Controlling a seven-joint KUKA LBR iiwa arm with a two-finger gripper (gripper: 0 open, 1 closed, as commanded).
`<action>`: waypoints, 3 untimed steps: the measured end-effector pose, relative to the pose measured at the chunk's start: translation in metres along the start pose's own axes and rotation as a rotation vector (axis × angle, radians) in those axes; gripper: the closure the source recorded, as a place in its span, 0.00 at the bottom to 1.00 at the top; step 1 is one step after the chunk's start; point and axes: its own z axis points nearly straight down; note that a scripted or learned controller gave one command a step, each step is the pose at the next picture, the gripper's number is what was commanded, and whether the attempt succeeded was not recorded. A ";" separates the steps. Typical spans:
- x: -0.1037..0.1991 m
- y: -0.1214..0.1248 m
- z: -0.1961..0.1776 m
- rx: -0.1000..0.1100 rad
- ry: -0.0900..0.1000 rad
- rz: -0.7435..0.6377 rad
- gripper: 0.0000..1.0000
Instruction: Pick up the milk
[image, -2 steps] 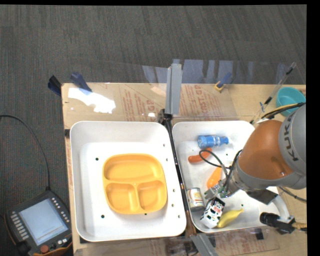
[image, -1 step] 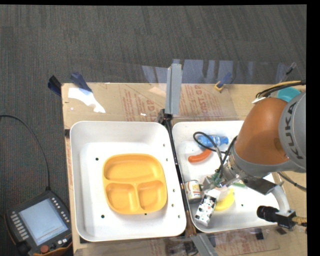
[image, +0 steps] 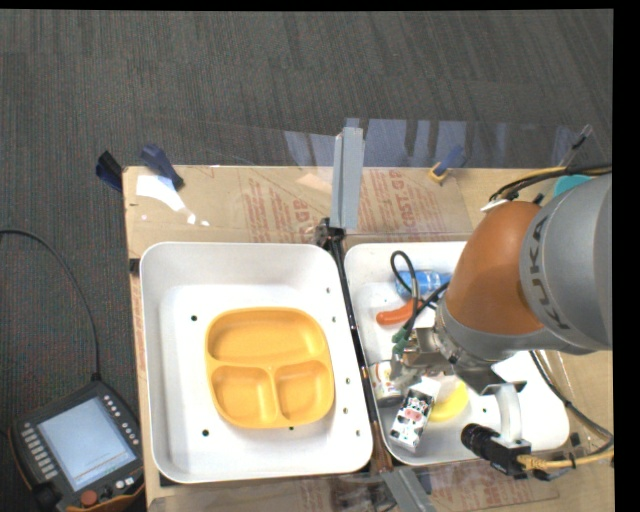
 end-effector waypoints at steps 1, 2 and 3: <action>-0.060 0.001 0.000 -0.001 0.001 -0.184 1.00; -0.060 0.001 0.000 -0.001 0.001 -0.185 0.00; -0.082 0.012 0.076 -0.024 -0.015 -0.068 0.00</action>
